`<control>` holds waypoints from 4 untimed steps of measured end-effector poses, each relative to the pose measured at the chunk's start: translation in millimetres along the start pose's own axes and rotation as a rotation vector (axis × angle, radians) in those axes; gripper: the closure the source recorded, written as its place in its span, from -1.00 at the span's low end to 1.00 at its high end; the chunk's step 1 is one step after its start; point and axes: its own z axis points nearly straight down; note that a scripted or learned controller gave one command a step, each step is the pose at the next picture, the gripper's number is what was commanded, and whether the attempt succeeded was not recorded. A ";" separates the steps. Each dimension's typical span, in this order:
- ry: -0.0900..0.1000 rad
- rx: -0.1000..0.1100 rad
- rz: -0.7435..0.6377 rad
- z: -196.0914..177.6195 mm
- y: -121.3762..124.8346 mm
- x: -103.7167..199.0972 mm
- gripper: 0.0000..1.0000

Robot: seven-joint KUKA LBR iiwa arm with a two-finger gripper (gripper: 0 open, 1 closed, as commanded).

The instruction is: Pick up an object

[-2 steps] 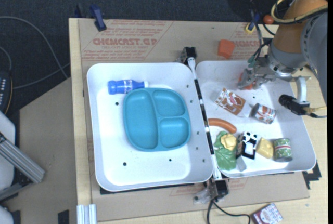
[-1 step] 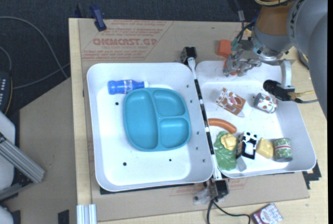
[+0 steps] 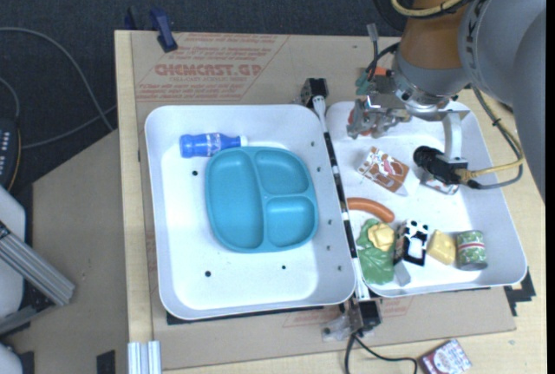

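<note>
Here the gripper hangs over the right bin; its grip cannot be told. Just below it lies a snack packet, the sausage beyond.

Teal divided plate and blue bottle in white left bin, orange sausage, green leafy toy, yellow block, black-and-white item, white right bin

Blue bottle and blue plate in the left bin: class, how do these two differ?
The blue bottle is small and slim; the blue plate is broad, with three compartments. The bottle has a white cap; the plate is plain blue. The bottle lies near the bin's far edge; the plate sits centrally. Both are blue.
</note>
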 end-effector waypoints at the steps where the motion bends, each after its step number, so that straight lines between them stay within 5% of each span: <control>1: -0.001 0.001 0.001 0.6 -15.1 30.4 1.00; 2: -0.001 0.001 0.002 0.6 -15.1 30.1 -1.00; 3: -0.002 0.001 0.003 0.4 -43.7 -54.1 -1.00; 4: -0.004 -0.019 0.002 80.5 -29.4 -111.6 -1.00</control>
